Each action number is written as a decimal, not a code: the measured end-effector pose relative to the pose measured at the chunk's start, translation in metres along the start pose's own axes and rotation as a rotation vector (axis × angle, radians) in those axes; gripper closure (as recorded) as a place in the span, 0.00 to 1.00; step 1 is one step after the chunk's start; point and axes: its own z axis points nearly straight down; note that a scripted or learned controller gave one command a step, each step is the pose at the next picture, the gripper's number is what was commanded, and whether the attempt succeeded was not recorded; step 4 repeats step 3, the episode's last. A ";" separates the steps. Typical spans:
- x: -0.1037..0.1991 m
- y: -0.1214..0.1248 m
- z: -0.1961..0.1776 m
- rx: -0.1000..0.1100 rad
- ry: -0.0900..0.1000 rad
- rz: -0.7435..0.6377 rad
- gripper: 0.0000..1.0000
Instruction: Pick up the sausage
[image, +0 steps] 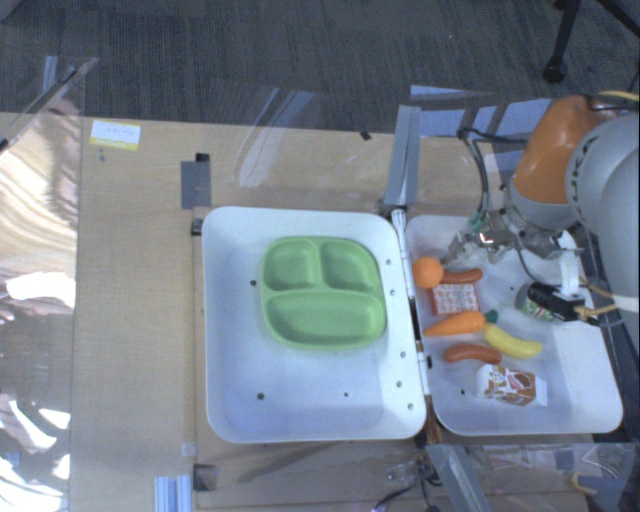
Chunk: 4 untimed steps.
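We see the gripper (478, 240) just above a sausage (462, 276); we cannot tell its grip.

Left bin (230, 400) holds a divided plate (322, 293). Right bin (590, 400): ball (428, 272) at left edge, sausage (462, 276) just right of it, carrot (455, 324) nearer, second sausage (472, 353) below that, banana (513, 343) right, carton (510, 384) nearest. Gripper (478, 240) hangs at far side.
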 end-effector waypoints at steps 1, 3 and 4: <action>0.034 -0.014 0.000 -0.003 0.001 -0.036 0.00; 0.100 0.031 -0.100 -0.005 0.000 -0.005 1.00; 0.100 0.031 -0.100 -0.005 0.000 -0.005 1.00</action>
